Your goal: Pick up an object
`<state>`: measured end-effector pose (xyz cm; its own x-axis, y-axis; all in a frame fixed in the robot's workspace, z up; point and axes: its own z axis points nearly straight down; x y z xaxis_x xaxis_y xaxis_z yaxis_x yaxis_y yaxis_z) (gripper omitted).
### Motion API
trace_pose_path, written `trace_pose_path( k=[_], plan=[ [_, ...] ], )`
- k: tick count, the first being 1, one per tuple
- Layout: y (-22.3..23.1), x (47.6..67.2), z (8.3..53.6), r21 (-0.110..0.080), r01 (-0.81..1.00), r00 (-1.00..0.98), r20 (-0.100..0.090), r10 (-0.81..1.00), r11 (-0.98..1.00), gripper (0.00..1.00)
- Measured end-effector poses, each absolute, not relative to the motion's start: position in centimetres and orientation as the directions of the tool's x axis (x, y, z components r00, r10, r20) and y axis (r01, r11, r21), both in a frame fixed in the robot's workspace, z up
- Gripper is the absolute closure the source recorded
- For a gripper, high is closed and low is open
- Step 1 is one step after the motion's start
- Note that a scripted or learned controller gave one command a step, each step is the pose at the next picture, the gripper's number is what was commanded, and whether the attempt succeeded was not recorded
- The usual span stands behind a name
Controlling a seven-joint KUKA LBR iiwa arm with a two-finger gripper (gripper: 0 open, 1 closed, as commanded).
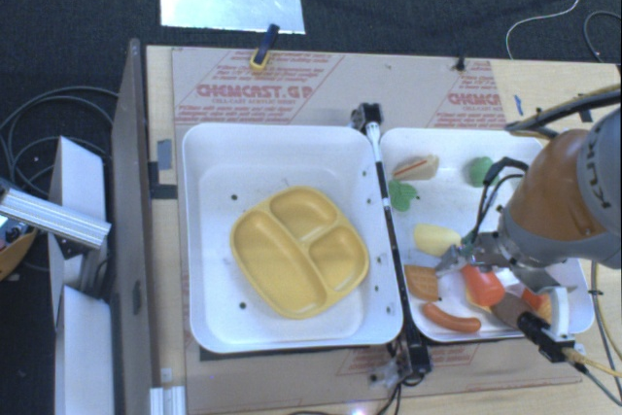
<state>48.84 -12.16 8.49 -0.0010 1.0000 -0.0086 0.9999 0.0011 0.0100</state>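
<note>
My pincer hangs low in the right bin, near its front edge. Can't tell if it's spread or pressed together — too blurred. The red-orange piece sits just beside the tips, on the side toward the bin's front right, approx. touching. The yellow piece lies just to the other side, its long axis running across the bin. I'd judge red-orange the nearer pick.

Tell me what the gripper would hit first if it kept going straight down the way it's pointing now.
Probably the red-orange toy directly below the gripper in the right bin. Depth is unclear from this slanted view, so the yellow piece beside it is possible.
</note>
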Motion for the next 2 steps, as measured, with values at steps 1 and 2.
trace_pose_path(
  k=[1,2],
  plan=[
    [-12.2,49.0,10.0,0.014,1.0,-0.002,-0.006,1.0,0.002,1.0],
    [-1.7,53.0,20.6,0.014,1.0,-0.016,0.003,1.0,0.016,1.0]
  ],
)
